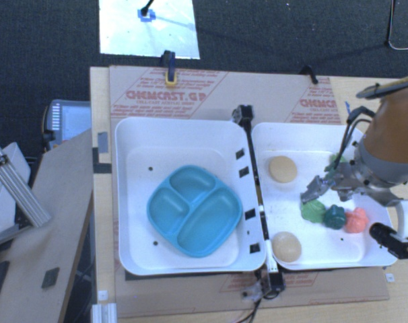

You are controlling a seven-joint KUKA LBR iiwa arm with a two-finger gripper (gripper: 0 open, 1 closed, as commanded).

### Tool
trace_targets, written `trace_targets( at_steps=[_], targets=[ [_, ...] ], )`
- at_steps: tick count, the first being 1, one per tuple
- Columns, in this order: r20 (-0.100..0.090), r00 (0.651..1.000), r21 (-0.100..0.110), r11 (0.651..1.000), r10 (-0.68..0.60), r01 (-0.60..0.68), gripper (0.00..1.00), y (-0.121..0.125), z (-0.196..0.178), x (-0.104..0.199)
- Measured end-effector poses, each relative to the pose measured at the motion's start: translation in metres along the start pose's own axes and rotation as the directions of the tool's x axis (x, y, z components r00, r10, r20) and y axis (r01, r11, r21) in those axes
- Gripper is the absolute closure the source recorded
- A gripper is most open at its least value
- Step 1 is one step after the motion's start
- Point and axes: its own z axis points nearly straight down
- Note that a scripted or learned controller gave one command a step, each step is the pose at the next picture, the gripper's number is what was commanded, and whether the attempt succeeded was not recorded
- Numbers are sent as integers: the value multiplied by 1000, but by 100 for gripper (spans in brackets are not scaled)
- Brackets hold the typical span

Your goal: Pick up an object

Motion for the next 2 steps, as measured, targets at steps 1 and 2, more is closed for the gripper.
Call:
trace_targets(
  at_steps=[1,2],
  targets=[
    [2,1000,-13,1000,-3,3,0,3,-6,0],
    [1,1000,-10,1000,-1,1,0,11,39,-1]
  ],
)
